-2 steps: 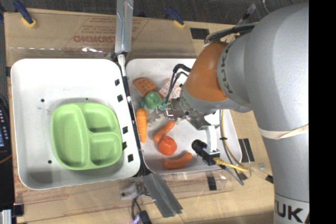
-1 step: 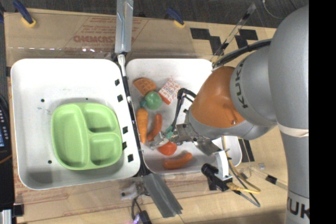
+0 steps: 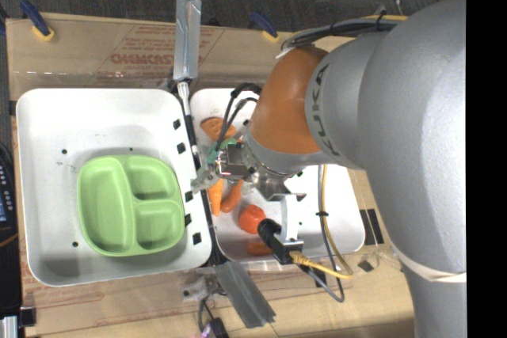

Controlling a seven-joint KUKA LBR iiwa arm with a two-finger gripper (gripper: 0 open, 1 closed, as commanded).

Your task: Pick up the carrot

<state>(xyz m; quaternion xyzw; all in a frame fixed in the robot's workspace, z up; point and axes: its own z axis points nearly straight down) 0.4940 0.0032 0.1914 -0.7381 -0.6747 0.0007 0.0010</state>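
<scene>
The gripper (image 3: 224,164) is seen low in the right bin (image 3: 348,222), near the centre of the frame, close to the divider between the two bins. Whether it is spread or pressed together cannot be told, since the wrist and its fittings cover it from above. The grey arm (image 3: 412,131), with its orange band (image 3: 289,111), reaches in from the right of the frame and covers most of the right bin.

The carrot (image 3: 230,197) is seen just below the gripper, as a slim orange piece lying at a slant on the floor of the right bin, near its left wall. Its upper end is hidden under the gripper, so it cannot be told whether it is touched or held. A second orange piece (image 3: 215,198) lies just to its left, against the bin wall. A rounder red-orange thing (image 3: 250,217) is seen just below and to the right of the carrot, and another orange thing (image 3: 212,125) lies higher up in the same bin, partly hidden by black cables (image 3: 238,103).

In the left bin (image 3: 47,138), a green divided plate (image 3: 131,206) with three compartments is placed in the lower middle part. A yellow cable (image 3: 326,269) hangs by the lower edge of the right bin.
</scene>
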